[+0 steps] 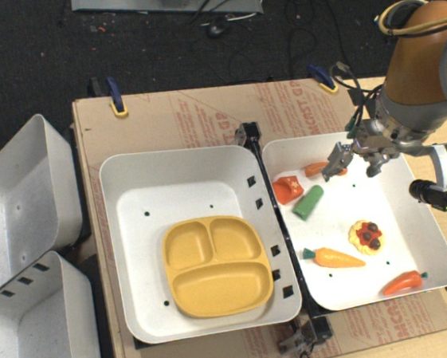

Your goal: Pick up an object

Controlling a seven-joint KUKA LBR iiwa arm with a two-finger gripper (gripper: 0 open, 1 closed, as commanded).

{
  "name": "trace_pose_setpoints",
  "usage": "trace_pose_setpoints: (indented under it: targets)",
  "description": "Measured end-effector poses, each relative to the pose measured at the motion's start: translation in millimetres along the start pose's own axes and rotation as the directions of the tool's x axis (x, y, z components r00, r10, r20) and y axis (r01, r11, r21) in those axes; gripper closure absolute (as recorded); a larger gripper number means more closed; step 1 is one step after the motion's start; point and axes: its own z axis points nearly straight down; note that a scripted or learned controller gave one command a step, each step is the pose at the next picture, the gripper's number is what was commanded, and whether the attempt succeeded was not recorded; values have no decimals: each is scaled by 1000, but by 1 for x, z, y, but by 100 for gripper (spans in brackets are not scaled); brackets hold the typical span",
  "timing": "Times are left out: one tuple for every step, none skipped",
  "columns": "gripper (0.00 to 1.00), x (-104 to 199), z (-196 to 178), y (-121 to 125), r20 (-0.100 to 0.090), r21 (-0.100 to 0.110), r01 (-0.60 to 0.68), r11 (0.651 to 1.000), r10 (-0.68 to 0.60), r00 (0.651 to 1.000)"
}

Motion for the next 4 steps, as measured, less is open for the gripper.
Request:
trace_pose_setpoints:
  targets:
    - [0, 0, -7, 3, 2, -12, 2, 1000, -2, 1000]
    - [0, 2, 57, 3, 1, -8, 1, 1000, -1, 1000]
    - [0, -5, 103, 2, 2, -9, 0, 1000, 0, 1000]
    - [0, -5, 125, 5, 1, -16, 0, 1000, 0, 1000]
